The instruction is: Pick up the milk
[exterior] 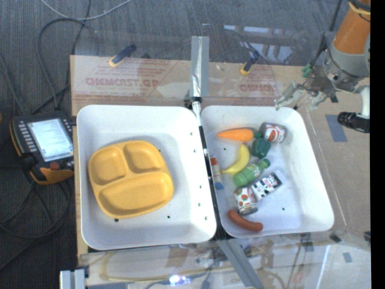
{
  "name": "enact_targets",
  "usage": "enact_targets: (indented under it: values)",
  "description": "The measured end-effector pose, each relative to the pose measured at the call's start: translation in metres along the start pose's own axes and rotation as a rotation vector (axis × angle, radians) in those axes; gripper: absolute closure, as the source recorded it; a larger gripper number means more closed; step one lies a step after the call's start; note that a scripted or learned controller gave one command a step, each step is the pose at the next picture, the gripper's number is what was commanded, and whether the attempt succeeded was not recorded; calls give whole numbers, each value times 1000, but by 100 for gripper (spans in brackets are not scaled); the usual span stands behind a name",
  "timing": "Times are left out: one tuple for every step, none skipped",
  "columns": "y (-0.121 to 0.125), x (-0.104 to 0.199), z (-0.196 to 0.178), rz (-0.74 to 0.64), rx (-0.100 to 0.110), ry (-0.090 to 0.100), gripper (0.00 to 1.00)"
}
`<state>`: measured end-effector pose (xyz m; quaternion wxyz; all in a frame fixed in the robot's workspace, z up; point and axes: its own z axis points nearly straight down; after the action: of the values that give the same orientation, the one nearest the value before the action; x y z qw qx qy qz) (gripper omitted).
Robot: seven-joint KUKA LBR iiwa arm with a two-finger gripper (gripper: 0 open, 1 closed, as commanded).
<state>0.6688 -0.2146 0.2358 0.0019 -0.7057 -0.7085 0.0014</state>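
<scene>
Toward two o'clock of the view, the hand [296, 95] hangs over the surface [150, 80] just beyond the far rim of the right bin [316, 179], clear of everything in it. Its fingers look spread apart, nothing between them. Grey arm with orange band [352, 29] rises behind it to the upper right.

Milk [266, 185], a small black-and-white patterned carton, lies on its side near the centre of the right bin, toward five o'clock of that bin's middle. Touching it at about eight o'clock: a small can [245, 200] with a red and white label. Green bottle [251, 172] lies just beside the carton at eleven o'clock. Banana [238, 160] next to the bottle. Carrot [236, 135] at the bin's far side, another can [272, 132] at its one o'clock. Sausage [245, 221] near the bin's near rim.

Left bin [138, 221] holds a yellow divided tray [130, 177]. A handheld pendant [42, 142] rests off the surface at nine o'clock.
</scene>
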Motion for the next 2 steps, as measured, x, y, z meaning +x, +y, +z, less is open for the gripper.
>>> enact_targets:
  values:
    - [-72,-1,136,15,5,10,0]
    - [-137,36,147,-41,-19,-8,0]
